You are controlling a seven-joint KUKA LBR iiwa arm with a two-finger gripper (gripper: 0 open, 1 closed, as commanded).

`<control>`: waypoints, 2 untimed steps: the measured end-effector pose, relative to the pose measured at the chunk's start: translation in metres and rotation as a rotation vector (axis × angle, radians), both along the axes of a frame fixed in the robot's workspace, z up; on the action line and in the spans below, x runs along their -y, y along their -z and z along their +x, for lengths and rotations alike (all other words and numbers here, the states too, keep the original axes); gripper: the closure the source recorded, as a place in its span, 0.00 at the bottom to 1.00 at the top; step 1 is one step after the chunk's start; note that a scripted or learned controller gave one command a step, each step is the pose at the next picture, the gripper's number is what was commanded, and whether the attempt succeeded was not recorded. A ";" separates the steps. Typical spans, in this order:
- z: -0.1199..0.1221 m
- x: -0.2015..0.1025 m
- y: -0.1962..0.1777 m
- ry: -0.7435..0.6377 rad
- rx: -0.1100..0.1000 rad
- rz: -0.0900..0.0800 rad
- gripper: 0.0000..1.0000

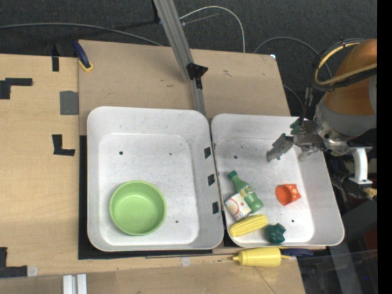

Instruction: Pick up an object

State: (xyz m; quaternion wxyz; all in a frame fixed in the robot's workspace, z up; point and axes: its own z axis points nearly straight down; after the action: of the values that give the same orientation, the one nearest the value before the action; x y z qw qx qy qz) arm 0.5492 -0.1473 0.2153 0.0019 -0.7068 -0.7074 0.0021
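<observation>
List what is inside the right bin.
The right bin holds a green bottle, a small can, corn, a dark green piece and an orange piece. Anything beneath them is covered.

I am wearing a grey casing with a glossy orange band above my wrist, black cables looping beside it, and my claw [283, 148] is showing dark grey metal fingers.

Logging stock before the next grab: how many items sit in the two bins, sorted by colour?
Green: 3 (bowl, bottle, small dark green piece)
Yellow: 1 (corn cob)
Orange-red: 1 (small piece)
White: 1 (can)
Total: 6, with only the bowl in the left bin. A yellow bottle lies outside, on the bench.
</observation>
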 end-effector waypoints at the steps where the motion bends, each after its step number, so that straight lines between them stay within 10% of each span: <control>1: 0.003 -0.005 0.063 -0.001 -0.003 0.001 0.00; 2: 0.002 -0.004 0.126 -0.001 0.003 -0.001 0.00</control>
State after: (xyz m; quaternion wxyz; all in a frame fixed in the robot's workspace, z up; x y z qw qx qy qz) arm 0.5515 -0.1428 0.0893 0.0005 -0.7065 -0.7078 0.0014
